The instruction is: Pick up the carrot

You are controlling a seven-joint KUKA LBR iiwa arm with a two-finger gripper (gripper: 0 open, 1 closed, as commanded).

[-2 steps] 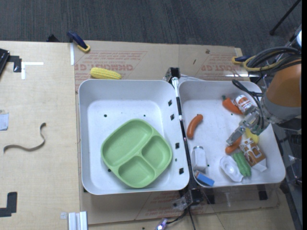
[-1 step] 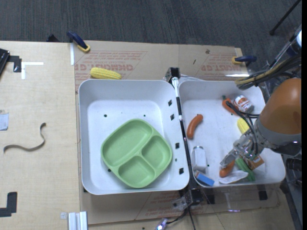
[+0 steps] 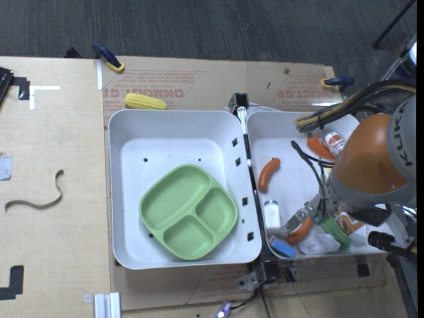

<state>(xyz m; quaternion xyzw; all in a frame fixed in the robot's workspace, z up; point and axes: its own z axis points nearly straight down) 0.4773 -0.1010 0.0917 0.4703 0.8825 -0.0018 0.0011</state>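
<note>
Claw [image 3: 306, 218] low over carrot [image 3: 301, 228] in right bin [image 3: 281, 132]

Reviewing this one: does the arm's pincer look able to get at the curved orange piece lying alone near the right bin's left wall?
Probably yes. The curved orange piece lies uncovered on the bare floor of the right white bin, apart from the small white bottle. The pincer sits lower in the same bin; the nearby wall may crowd it.
</note>
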